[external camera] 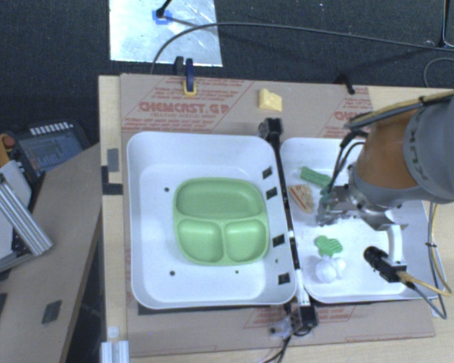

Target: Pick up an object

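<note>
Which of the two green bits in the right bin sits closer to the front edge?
The bright green piece, just above the white ball. The darker green strip lies farther back.

Glossy green plastic plate point(219, 221), smooth white plastic bins point(147, 203), matt cardboard point(234, 100)

Dark carpet floor point(45, 44); shiny metal plate point(165, 20) at 12 o'clock; tan side table point(60, 225) at 9 o'clock, cardboard-covered bench point(212, 104) centre.

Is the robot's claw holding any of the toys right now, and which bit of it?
That cannot be told. The gripper hangs low in the right bin, between the tan piece and the green toy, but no toy is seen in it.
</note>
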